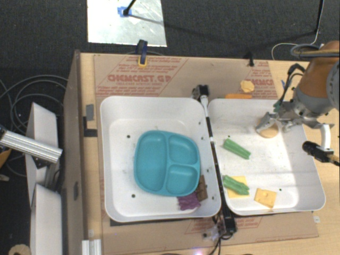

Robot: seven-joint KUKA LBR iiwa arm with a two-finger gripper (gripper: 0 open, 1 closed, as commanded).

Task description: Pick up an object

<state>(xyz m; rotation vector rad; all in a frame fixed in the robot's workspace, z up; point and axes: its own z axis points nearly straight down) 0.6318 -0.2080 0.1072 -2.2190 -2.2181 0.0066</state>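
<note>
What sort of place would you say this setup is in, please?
Probably a robotics lab test bench: a robot arm reaches over two white bins of toy food on a board, with loose cables on dark carpet.

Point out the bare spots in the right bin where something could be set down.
Right bin: bare floor lies between the upper green piece and the right wall, below the gripper. The lower left corner is crowded: lower green piece, yellow block.
</note>
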